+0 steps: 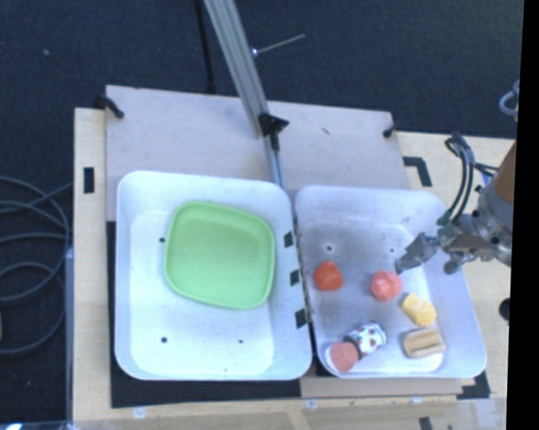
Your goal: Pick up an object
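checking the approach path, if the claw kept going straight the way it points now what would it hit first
Probably the pink object: the claw points down-left toward it. Height above the right bin is unclear from this slanted view.

Our arm (493, 206) reaches in from the right, wrist bent leftward, and our claw (417, 253) points down-left, low and tilted.

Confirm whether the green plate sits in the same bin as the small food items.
No. The green plate lies in the left bin, while the small food items lie in the right bin.
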Controlling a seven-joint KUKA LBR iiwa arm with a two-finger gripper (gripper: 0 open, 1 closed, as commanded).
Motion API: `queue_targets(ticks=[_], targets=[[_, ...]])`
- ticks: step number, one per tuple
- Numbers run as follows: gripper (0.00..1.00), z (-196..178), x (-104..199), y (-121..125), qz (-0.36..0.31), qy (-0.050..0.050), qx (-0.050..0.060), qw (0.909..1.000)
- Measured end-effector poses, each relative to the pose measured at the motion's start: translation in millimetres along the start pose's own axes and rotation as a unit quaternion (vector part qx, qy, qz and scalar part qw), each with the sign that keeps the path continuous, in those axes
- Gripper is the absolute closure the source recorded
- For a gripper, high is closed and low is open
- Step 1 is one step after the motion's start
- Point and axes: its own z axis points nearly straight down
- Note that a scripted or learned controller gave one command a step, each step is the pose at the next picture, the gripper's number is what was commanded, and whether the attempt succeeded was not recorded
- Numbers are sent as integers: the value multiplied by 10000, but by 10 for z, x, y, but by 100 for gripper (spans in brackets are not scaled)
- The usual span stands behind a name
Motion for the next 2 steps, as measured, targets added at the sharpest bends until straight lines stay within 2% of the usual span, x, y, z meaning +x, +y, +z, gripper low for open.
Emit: queue_targets(ticks=[1, 2], targets=[[0, 427, 16, 36, 3, 0, 19, 10000], [0, 1055, 12, 34, 5, 2, 29, 10000]])
